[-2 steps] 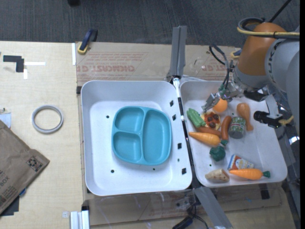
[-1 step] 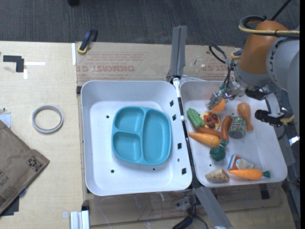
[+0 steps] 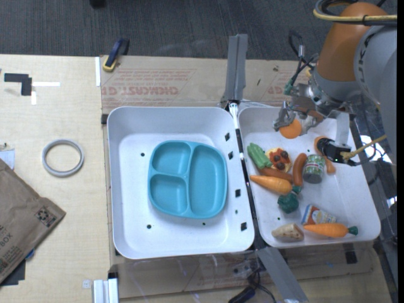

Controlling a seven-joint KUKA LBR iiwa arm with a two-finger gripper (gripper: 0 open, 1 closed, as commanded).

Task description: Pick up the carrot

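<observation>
Gripper (image 3: 297,115) hangs over the back of the right bin (image 3: 369,197), near its far rim, with a small round orange piece (image 3: 291,129) at the fingertips. Fingers look pinched on that piece, its lower half showing just below them. Grey arm and its orange band rise to the right of the jaws, close over the bin's right wall.

Two carrots lie well forward of the jaws. First carrot (image 3: 271,184) rests mid-bin, point toward the divider between the bins, touching a red sausage-like piece and a green broccoli-like lump (image 3: 289,201). Second carrot (image 3: 328,230) sits near the front rim, green top toward the right wall, just beside a small packet (image 3: 317,216) and a pale bread-like wedge (image 3: 287,233).

Directly below the jaws: green vegetable (image 3: 257,154), small can (image 3: 314,168), and a flat yellow piece with dark spots, all crowded together. Little open floor around the first carrot; more bare white to the right of the second.

Left of the jaws, across the divider, the left bin (image 3: 126,188) holds a blue divided plate (image 3: 188,179) with a wide bare margin on all sides.
</observation>
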